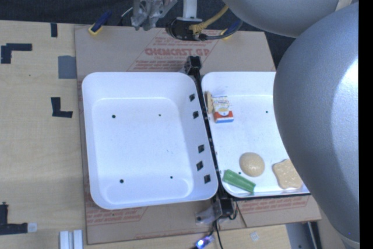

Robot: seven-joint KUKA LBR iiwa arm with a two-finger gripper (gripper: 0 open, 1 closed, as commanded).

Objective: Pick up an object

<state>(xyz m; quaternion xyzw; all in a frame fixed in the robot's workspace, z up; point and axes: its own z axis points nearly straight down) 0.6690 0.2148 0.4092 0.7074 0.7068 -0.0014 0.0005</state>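
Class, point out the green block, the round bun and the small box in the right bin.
green block (239,181), camera view, middle of its top face
round bun (252,164), camera view, centre of its dome
small box (221,108), camera view, middle of its printed face

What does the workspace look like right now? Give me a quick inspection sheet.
Surface: cardboard sheet on a wooden bench, bearing the left bin and right bin.
Job's things: in the right bin, small box, round beige item, green piece, tan piece.
Clutter: nothing seen.
Grippers: gripper raised beyond the bins' far edge, holding nothing visible.
Cables: yellow cable by the wrist.
Surroundings: black tape marks on the bench.
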